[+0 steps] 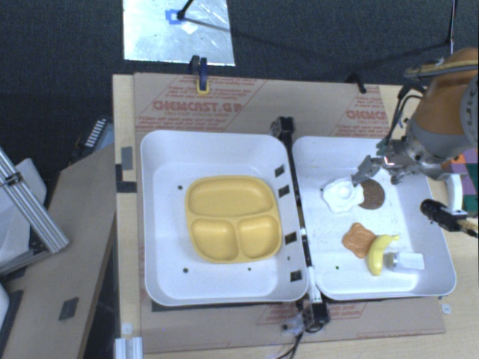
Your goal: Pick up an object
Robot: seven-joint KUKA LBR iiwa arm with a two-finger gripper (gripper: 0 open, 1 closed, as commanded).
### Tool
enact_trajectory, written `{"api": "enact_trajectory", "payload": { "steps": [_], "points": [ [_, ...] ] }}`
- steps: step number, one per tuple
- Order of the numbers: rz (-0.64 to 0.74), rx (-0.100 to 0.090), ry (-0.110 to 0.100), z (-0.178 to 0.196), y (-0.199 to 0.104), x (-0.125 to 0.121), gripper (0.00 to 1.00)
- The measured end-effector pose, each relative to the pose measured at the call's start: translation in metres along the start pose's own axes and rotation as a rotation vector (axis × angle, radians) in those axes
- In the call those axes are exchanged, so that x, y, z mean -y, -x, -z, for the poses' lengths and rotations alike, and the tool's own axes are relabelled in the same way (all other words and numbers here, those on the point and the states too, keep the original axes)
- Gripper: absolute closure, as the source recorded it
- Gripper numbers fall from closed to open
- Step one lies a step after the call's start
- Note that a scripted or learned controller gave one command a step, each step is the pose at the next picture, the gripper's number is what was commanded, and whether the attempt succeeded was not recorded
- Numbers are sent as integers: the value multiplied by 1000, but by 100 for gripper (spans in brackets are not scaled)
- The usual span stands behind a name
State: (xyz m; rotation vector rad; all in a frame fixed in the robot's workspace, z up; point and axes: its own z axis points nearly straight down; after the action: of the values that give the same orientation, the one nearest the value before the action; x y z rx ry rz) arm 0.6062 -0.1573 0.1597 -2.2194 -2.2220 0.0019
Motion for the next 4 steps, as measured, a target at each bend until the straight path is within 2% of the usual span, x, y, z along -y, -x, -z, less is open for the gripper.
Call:
{"api": "enact_trajectory", "payload": {
  "steps": [1,2,3,4],
  "points": [
    [0,-1,-2,-53,-3,10,0],
    [0,1,7,-72,-3,8,0],
    [1,3,17,-58,-3,5,100],
    [-2,2,7,-2,5,10,100]
  ]
}}
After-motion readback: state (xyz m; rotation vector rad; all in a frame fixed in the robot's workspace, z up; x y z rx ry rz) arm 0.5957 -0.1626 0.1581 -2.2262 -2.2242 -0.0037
